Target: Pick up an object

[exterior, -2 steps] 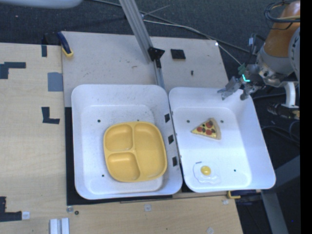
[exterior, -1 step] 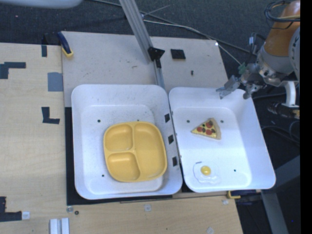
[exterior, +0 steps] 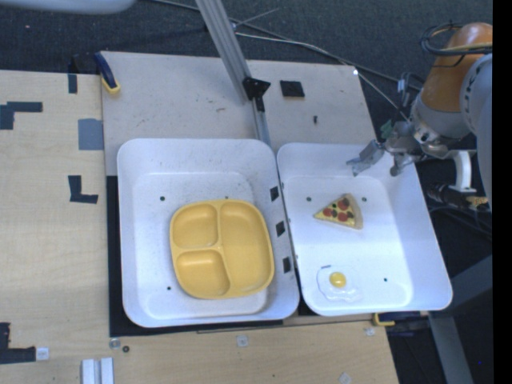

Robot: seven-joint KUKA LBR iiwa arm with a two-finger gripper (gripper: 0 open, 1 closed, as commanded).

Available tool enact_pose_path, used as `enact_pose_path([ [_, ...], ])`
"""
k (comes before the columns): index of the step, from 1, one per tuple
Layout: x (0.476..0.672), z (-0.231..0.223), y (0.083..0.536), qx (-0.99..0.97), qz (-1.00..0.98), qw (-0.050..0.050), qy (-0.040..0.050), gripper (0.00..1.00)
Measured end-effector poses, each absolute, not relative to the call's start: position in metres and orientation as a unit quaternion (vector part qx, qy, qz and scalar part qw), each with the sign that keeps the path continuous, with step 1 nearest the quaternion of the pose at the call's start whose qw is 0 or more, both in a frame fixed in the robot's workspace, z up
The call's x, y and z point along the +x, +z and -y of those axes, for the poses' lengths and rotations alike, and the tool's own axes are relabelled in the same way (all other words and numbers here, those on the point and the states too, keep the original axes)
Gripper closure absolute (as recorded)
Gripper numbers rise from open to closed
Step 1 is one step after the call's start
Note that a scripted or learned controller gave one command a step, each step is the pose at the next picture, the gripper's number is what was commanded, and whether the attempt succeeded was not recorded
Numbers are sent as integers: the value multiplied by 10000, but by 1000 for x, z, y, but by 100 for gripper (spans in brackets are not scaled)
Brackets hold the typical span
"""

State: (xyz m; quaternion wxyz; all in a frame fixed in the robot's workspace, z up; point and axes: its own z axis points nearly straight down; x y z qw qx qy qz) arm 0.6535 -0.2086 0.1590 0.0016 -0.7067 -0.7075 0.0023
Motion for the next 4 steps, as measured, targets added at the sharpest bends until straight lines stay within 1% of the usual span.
enact_pose_path([
  [1,653,209,115,-7064,7078,15,22,0],
  [2,654,209,85,-7062,7080,-14,8,0],
  [3,655,209,97,-7056,7086,-34,5,100],
  [4,659,200,145,-7063,7079,-15,-13,100],
])
